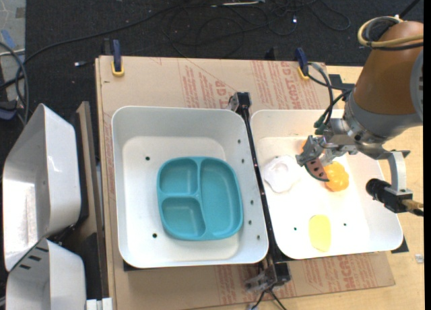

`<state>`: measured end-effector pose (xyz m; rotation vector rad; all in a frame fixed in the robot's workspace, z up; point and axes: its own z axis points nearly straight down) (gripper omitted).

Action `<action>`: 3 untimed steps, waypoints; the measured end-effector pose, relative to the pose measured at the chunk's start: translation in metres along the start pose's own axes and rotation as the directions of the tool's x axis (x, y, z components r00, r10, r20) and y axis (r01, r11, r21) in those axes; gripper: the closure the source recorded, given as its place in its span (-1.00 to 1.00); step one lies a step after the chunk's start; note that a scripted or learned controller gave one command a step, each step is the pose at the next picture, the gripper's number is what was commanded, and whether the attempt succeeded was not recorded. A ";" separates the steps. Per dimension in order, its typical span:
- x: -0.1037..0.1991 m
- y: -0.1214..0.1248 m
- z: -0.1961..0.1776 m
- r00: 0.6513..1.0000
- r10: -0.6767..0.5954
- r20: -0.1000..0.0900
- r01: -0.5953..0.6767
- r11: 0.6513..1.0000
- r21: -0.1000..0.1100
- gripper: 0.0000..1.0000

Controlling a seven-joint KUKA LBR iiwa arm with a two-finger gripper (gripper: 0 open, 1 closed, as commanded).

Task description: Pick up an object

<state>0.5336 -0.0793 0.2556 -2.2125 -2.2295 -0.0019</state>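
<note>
The right bin point(377, 234) holds three loose items: a white lumpy object point(280, 173) at its left side, an orange object point(336, 177) near the middle, and a pale yellow oblong piece point(320, 232) toward the front. My gripper point(315, 162) hangs low over this bin, between the white object and the orange one, its dark fingers right beside the orange object's left edge. Nothing is visibly caught between them. The arm's orange band point(387, 73) comes in from the right.
The left bin point(135, 133) contains a teal divided plate point(199, 198). A black divider point(254, 167) runs between the bins. Clamps sit at the board's far corners, cables lie on the dark floor behind, and white bins stand at the far left.
</note>
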 end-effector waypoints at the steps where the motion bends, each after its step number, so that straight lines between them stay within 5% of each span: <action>1: 0.049 -0.012 0.012 1.000 0.000 0.000 0.000 1.000 0.003 1.00; 3: 0.170 -0.010 0.014 1.000 -0.002 0.000 0.002 1.000 0.001 1.00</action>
